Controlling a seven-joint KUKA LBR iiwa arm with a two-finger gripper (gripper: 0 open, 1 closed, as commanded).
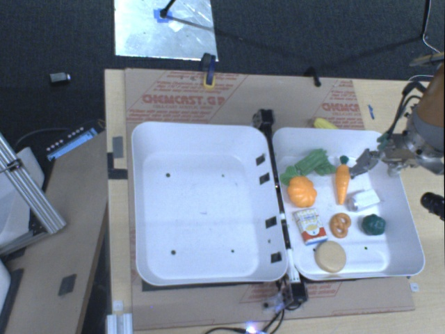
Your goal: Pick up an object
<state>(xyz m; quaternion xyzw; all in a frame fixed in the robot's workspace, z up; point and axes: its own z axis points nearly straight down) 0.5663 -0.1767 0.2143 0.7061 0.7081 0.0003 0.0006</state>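
Note:
The right bin [403, 256] holds several toy foods: a green leafy piece [311, 163], an orange pumpkin [302, 191], a carrot [342, 182], a white block [363, 200], a pretzel [340, 223], a dark green pepper [373, 224], a small red-and-white box [309, 225] and a tan round bun [330, 257]. My gripper [362, 163] hangs over the bin's upper right part. It is just right of the carrot's top and above the white block, with nothing seen in it.
The left bin [201, 200] lies beside the right one, with a black hinge strip [277, 207] between them. A yellow piece [324, 124] lies on the cardboard behind the right bin. The arm [424, 138] comes in from the right edge.

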